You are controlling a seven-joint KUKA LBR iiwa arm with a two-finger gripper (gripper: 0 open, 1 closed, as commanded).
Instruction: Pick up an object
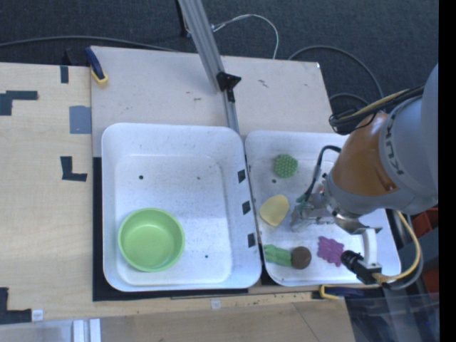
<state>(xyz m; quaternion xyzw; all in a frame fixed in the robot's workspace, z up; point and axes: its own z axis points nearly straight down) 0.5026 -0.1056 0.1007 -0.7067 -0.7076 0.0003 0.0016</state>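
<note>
In the right bin (265, 148) lie a green knobbly ball (286, 166), a pale yellow rounded piece (273, 209), a green cylinder (277, 254) with a brown ball (301, 257) at its end, and a purple jagged piece (330, 249). My gripper (302, 216) hangs low in this bin, just right of the yellow piece and above the brown ball. Nothing shows between its fingers. The left bin (114, 137) holds a green bowl (151, 239) in its near left corner.
A slanted metal pole (206, 41) rises behind the bins. Cables (353, 112) trail over the bench at the back right. The arm's orange band (360, 164) covers the right bin's right side.
</note>
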